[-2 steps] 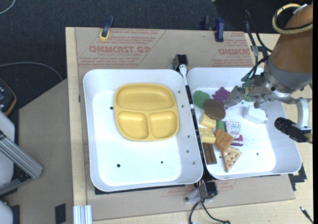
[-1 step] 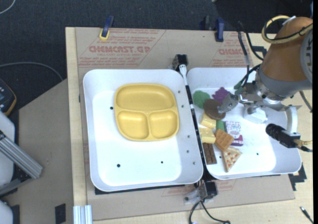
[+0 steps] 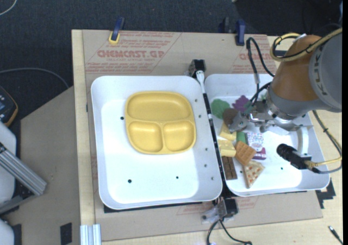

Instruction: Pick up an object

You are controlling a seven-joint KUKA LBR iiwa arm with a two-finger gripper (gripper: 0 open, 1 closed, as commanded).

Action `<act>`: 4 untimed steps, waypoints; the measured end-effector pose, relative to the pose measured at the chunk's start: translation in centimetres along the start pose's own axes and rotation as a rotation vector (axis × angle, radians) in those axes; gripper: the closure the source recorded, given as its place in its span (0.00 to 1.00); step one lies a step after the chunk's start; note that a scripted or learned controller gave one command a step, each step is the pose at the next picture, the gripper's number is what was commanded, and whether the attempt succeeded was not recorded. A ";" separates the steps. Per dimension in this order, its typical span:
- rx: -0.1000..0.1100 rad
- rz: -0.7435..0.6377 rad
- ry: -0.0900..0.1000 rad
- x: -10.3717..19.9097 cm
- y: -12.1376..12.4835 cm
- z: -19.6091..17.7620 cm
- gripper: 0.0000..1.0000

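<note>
The right bin (image 3: 283, 181) holds several toy food pieces along its left side. Among them are a green piece (image 3: 219, 108), a purple piece (image 3: 241, 102), a grey piece (image 3: 234, 122), yellow blocks (image 3: 227, 142), an orange waffle (image 3: 246, 153), a pizza slice (image 3: 253, 173) and a brown bar (image 3: 229, 167). A pink-and-white packet (image 3: 255, 140) lies among them. My gripper (image 3: 253, 120) hangs low over this pile, just right of the grey piece and above the packet. The arm's orange band sits over the bin's far right part and hides it.
The left bin (image 3: 109, 146) carries a yellow divided tray (image 3: 160, 120) in its upper half. A ridge (image 3: 211, 130) separates the two bins. Clamps sit at the bench's far edge (image 3: 115, 36).
</note>
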State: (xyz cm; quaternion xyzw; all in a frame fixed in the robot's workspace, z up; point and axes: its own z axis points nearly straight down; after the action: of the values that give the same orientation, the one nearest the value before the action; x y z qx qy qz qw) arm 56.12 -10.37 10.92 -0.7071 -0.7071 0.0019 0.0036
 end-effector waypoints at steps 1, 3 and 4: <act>-0.026 0.003 -0.006 -0.1 0.6 1.9 0.00; -0.012 -0.001 -0.004 0.7 0.0 -4.7 1.00; -0.014 -0.001 -0.004 0.7 0.3 -9.0 1.00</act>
State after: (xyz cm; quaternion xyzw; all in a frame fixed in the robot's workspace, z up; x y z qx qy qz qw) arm 56.45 -9.66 19.96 -0.7067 -0.7075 -0.0016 -0.0028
